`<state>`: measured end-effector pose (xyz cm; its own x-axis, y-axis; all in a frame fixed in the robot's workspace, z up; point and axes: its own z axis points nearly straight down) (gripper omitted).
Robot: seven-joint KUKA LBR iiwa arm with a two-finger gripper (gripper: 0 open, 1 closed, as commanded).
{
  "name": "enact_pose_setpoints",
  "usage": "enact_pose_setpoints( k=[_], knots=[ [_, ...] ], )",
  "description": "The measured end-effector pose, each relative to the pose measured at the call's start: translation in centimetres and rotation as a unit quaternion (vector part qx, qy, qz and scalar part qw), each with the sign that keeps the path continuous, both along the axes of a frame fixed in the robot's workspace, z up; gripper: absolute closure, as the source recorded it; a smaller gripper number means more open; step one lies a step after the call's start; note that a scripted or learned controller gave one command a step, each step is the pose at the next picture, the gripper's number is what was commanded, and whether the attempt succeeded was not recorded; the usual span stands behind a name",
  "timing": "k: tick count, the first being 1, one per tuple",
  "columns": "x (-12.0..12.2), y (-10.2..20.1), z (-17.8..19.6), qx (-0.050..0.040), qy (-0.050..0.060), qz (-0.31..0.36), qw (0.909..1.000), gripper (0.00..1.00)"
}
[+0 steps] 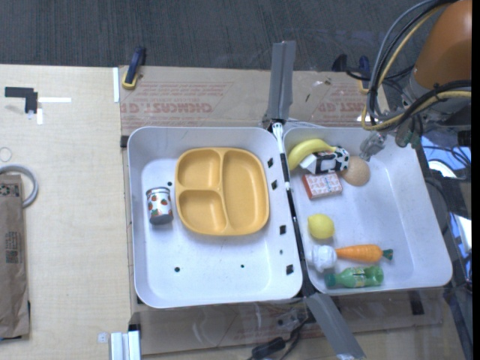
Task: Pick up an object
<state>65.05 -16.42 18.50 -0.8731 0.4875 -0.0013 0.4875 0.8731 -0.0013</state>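
"Claw (372, 145) poised at the far edge of the right bin (420, 223), on the grey arm (442, 43) with its orange band. Is it gripping anything?"

"Cannot tell whether it is apart or together from this angle. Nothing can be seen held in it."

"What lies below, biggest first?"

"Two white bins share the bench (60, 201). The left bin (139, 261) carries a yellow divided plate (223, 190) and a small can (159, 205). The right one holds a banana (307, 150), a carrot (358, 253), a green bottle (354, 277), a red card box (322, 184), a lemon (321, 226) and a tan ball (358, 173)."

"Which is the likely pick?"

"The tan ball, by my reading. It sits just beside the claw, near the bin's far wall."

"How should the grab go?"

"Centre over the ball before descending. It is round and may roll if nudged off-centre. The box lies close on one side, so the approach should come straight down and close across the ball's clear sides."
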Motion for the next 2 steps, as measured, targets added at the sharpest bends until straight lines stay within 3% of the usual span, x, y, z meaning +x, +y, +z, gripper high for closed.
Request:
enact_pose_setpoints(
  k=[1, 2],
  knots=[
    [-1.3, 0.0, -0.2, 0.0003, 0.0, 0.062, 0.9981, 1.0],
    [-0.2, -2.3, 19.0, 0.0001, 0.0, 0.091, 0.9958, 1.0]
  ],
)
